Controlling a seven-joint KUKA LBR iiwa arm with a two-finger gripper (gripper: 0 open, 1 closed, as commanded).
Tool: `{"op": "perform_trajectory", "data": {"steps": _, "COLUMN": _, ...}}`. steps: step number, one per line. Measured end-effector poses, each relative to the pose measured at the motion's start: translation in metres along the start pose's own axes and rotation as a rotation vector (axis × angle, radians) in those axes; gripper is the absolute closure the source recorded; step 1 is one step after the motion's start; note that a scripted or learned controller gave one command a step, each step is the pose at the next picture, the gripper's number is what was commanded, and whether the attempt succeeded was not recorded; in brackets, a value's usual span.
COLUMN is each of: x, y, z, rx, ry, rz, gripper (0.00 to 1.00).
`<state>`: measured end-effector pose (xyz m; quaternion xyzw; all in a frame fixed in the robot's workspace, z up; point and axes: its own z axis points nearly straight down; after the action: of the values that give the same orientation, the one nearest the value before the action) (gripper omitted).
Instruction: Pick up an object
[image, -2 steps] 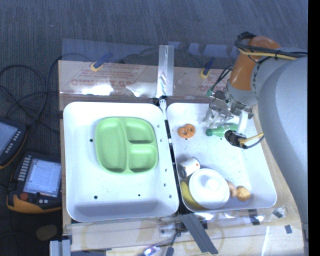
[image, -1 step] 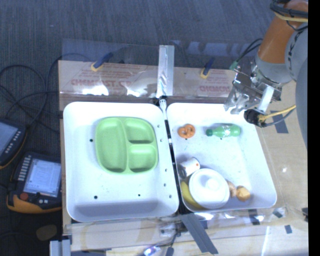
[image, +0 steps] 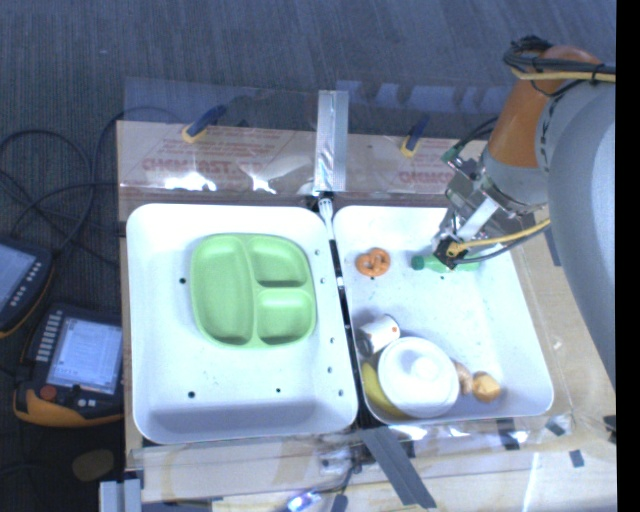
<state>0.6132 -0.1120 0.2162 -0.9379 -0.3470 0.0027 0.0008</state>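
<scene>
Nearest the lens, at the lower right of the frame, a white round lidded bowl (image: 418, 374) is sitting in the near corner of the right-hand white bin (image: 520, 310), overlapping a yellow curved piece (image: 371, 384) beneath it; a small white cup (image: 379, 331) is leaning just beside its upper left, and a tan lumpy toy (image: 480, 384) is resting against its right side. These pieces are crowding together, which judged from here makes them awkward for a two-finger grasp.

Farther up, an orange ridged round toy (image: 373, 262) is lying alone near the divider, well apart from the cluster. To its right a small green object (image: 428, 263) is lying on the bin floor, and the gripper (image: 446, 254) is hanging right over it, tilted down from the upper right. That green piece is probably the intended target, being isolated and reachable. Whether the fingers are spread or closed I cannot tell, since the tip is too small and dark, and nothing shows the piece being lifted.

Left of centre, a pale green three-compartment plastic tray (image: 252, 288) is lying flat in the left-hand white bin (image: 160, 390).

Both bins are resting on a brown board (image: 150, 160) under crinkled clear film, clamped along the top. Grey carpet is surrounding the bench, with black cables and a handheld control pendant (image: 70, 360) at the far left.
</scene>
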Motion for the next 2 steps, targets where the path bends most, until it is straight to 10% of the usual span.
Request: {"op": "perform_trajectory", "data": {"steps": 2, "x": 0.047, "y": 0.019, "z": -0.014, "rx": -0.003, "ry": -0.001, "rz": 0.185, "gripper": 1.00}}
